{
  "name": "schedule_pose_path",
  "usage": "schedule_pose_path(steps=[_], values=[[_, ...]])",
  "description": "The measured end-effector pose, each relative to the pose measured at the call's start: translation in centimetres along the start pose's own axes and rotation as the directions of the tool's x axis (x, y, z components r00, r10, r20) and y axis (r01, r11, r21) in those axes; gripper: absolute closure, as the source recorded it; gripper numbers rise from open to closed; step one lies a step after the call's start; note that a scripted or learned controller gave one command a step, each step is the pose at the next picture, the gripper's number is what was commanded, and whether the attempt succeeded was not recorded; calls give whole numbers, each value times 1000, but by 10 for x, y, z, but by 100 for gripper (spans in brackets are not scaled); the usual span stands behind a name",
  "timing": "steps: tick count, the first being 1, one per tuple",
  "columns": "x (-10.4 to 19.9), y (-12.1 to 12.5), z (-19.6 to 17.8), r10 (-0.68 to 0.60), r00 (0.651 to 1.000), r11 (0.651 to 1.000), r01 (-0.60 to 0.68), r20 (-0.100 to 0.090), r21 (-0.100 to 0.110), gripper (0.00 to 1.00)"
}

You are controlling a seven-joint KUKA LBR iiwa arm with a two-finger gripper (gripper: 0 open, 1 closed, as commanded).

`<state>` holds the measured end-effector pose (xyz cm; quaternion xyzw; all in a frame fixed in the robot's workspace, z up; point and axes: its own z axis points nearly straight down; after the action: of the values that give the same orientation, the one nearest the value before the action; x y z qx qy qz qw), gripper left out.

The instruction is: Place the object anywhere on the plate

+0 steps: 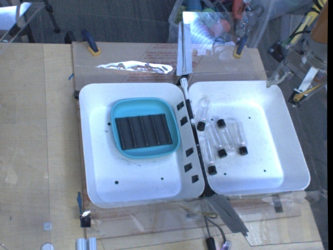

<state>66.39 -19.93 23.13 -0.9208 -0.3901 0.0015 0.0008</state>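
A light-blue plate with a dark ribbed insert lies in the left bin. Several clear tubes with black caps lie loose in the left half of the right bin, some side by side, one near the divider. The arm's end with the gripper hangs at the upper right, above the far right corner of the right bin, well away from the tubes and the plate. Nothing shows in its grasp.
A black-tabbed divider strip runs between the two bins. Behind the bins stand a clear box of colourful items and two clamps. Cables lie at the front edge.
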Motion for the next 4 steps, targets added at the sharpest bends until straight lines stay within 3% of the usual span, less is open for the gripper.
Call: schedule_pose_path(steps=[3,4], values=[[-11,7,20,100,995,995,-100,2,7,0],[-14,5,8,84,996,996,-84,1,1,0]])
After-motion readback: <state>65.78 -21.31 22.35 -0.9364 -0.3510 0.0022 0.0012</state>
